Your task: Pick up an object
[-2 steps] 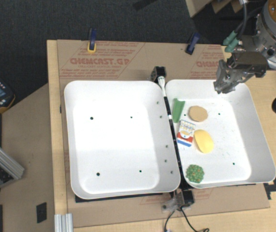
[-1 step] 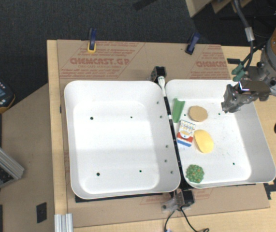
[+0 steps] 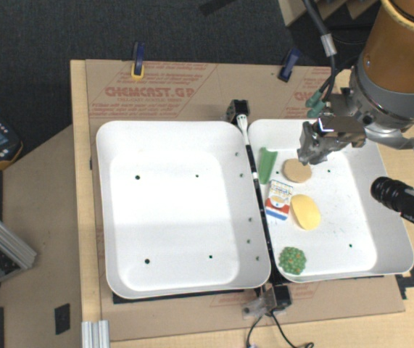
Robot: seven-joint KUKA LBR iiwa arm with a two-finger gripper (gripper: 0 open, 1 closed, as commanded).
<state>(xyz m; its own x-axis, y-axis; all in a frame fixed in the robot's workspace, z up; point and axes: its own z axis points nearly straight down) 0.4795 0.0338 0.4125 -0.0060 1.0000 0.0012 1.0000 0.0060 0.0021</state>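
- Gripper (image 3: 312, 155) poised low over upper part of right bin (image 3: 381, 252), reaching in from frame's right; finger spacing impossible to tell.
- Tan round disc (image 3: 297, 172) lay just below and left of gripper tip, touching or nearly so.
- Lower in frame: green strip (image 3: 267, 164), small printed packet (image 3: 279, 199), yellow oval object (image 3: 306, 212), green broccoli-like piece (image 3: 292, 259).
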